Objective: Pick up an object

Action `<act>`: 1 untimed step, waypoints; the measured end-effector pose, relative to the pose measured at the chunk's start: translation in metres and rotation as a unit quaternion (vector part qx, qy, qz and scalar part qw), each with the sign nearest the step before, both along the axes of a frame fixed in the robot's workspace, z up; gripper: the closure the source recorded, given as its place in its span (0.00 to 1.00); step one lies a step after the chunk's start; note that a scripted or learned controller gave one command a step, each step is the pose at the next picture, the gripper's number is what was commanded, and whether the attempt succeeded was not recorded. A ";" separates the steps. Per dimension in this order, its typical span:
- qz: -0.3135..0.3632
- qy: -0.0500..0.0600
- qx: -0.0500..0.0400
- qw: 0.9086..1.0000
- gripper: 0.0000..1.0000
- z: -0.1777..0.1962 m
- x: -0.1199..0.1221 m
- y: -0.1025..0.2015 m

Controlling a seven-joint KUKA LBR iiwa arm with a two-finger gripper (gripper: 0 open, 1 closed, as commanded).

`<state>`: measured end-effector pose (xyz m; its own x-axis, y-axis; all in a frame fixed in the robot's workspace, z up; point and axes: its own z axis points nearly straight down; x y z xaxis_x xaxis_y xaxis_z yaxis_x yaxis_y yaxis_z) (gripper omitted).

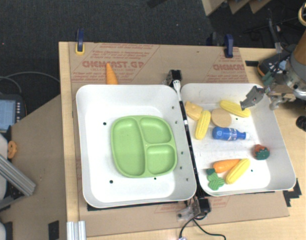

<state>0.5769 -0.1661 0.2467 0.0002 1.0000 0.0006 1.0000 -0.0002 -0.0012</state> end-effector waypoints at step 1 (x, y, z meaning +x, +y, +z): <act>0.001 0.003 0.001 1.000 0.00 -0.170 0.019 0.022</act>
<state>0.5963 -0.1439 0.0763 -0.0021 1.0000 0.0025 1.0000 0.0021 -0.0063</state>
